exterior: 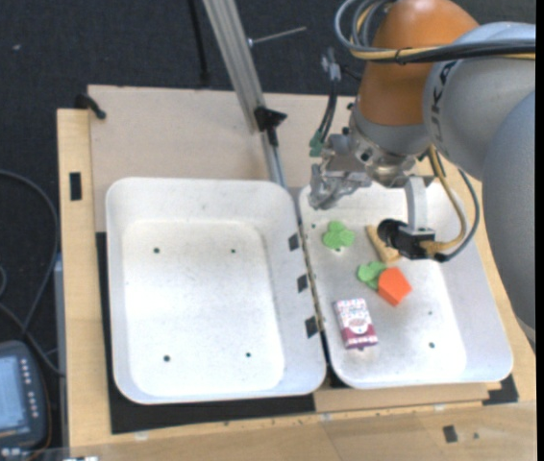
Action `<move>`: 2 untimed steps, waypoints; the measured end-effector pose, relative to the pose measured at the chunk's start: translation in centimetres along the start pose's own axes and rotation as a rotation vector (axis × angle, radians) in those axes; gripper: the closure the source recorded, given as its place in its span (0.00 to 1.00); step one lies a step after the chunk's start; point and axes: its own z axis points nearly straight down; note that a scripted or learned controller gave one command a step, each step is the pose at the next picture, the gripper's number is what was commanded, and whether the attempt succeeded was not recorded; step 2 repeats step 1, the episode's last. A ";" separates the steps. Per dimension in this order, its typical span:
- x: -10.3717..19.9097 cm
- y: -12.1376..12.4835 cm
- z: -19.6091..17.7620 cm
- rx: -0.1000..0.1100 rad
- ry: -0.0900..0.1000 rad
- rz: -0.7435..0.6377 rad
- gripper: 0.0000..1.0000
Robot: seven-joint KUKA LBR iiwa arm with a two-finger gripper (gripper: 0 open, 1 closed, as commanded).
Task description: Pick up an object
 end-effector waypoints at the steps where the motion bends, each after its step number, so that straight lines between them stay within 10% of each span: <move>1: 5.7 1.1 0.8 0.001 0.000 0.000 1.00; 2: 5.7 1.1 0.8 0.001 0.000 0.000 1.00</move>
